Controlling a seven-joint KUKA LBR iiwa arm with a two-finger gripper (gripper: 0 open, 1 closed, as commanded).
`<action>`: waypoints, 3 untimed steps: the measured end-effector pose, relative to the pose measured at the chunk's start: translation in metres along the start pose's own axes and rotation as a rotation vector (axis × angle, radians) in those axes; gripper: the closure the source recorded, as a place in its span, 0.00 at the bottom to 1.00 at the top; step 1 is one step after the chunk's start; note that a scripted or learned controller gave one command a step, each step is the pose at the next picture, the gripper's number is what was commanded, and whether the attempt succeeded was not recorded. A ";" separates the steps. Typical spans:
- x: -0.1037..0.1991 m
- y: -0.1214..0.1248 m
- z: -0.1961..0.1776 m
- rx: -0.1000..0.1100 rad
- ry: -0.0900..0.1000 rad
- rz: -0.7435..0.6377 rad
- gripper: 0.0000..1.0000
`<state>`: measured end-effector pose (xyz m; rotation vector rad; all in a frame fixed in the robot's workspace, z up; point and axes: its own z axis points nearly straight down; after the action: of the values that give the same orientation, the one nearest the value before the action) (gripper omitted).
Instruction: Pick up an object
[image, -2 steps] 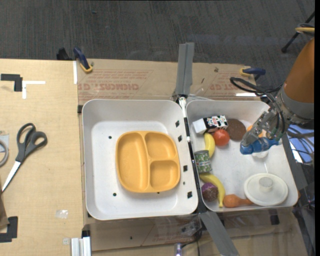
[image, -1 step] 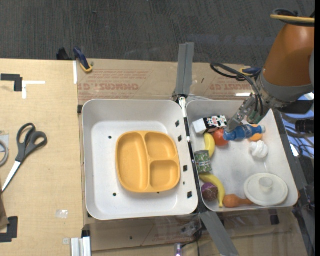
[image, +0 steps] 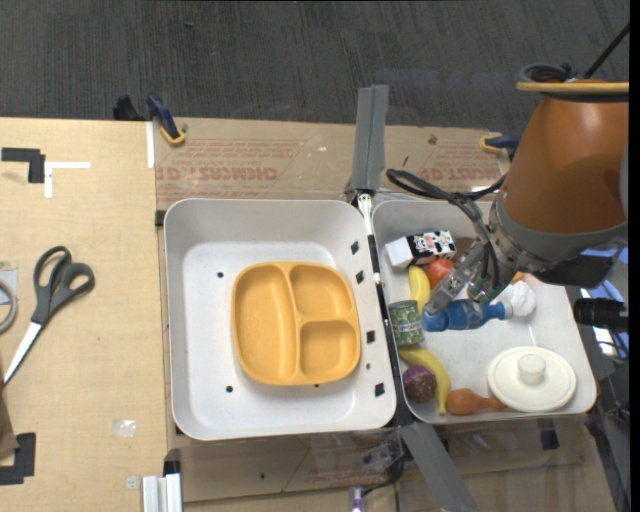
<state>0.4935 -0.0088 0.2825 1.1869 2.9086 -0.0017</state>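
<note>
My gripper (image: 468, 288) is low in the right bin (image: 575, 330), under the arm's orange band. It stands open, with its fingers (image: 449, 287) just above a blue bottle (image: 458, 316) that lies on its side. Nothing shows between the fingers. Beside it lie a red ball-like fruit (image: 438, 270), a yellow banana (image: 419, 290), a green can (image: 406, 322) and a small white printed box (image: 432, 243). The arm hides the bin's back right part.
A white round lid (image: 531, 377), a second banana (image: 428, 365), a purple fruit (image: 418, 383) and an orange carrot (image: 468, 402) lie at the right bin's front. The left bin (image: 195, 330) holds a yellow divided plate (image: 297, 322). Scissors (image: 48, 290) lie on the bench at left.
</note>
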 end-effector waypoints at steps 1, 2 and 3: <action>-0.030 0.067 -0.031 0.001 -0.001 0.260 1.00; 0.021 0.027 0.020 0.003 0.001 0.507 1.00; -0.007 -0.027 -0.067 -0.001 -0.002 0.194 1.00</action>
<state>0.4792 -0.0332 0.3490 1.4616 2.7781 -0.0021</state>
